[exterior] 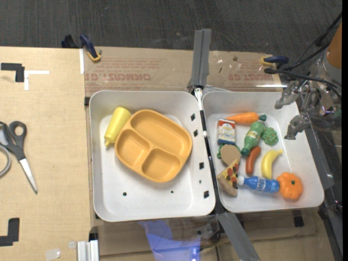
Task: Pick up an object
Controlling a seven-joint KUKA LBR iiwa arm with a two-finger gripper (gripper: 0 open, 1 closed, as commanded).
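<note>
From my remote feed the gripper sits over the upper right corner of the right bin, jaws look spread and pinching nothing, metal fingers angled down toward the bin's right wall. Nearest to it inside the bin: a green broccoli piece, a green bottle lying tilted, and an orange carrot along the top. Left of those, a small red-and-white carton. Lower down, a red sausage beside a yellow banana, a brown bread-like slice, a pizza slice, a blue bottle lying flat, and an orange pumpkin at the lower right. All toys rest on the bin floor, none lifted. The left bin holds an orange divided tray with a yellow bottle touching its upper left edge. On the worktop far left, grey scissors lie well apart from both bins.
</note>
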